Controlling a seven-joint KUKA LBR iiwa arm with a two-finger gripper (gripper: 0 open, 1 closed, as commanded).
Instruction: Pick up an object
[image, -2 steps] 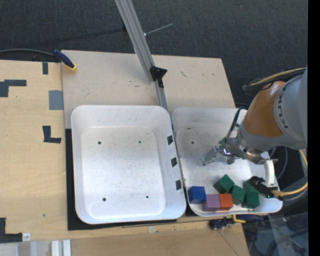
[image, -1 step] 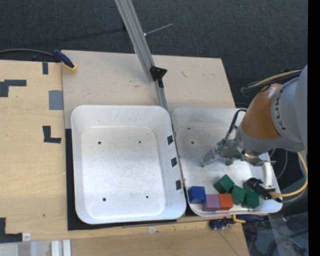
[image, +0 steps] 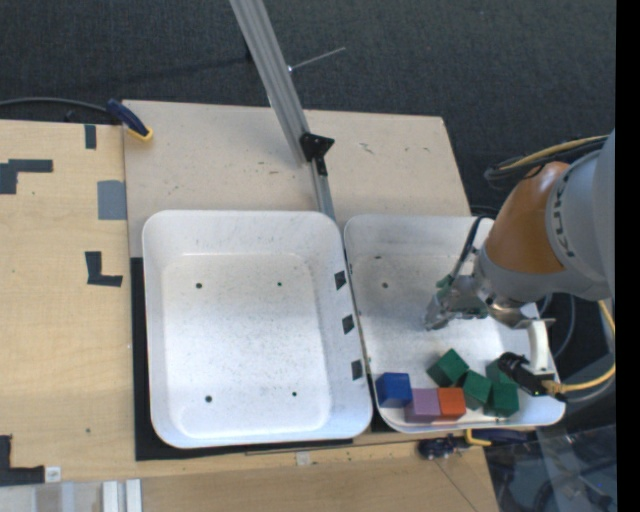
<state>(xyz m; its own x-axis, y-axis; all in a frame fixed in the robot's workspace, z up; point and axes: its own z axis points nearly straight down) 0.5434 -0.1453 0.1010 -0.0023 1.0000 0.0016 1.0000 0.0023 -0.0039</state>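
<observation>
My gripper (image: 440, 312) hangs low over the middle of the right bin (image: 400, 250), its fingers pointing down and to the left. I see nothing between the fingers. Below it, along the bin's front edge, lie a blue block (image: 393, 388), a purple block (image: 425, 403), an orange block (image: 451, 401) and three green blocks (image: 451, 366) (image: 476, 385) (image: 502, 398). The nearest green block sits a short way below the gripper, apart from it.
The left bin (image: 240, 320) lies beside the right one. A slanted metal pole (image: 285, 95) crosses the top of the bench. The arm's orange band (image: 525, 230) and grey body fill the right side. Black cables run at the right edge.
</observation>
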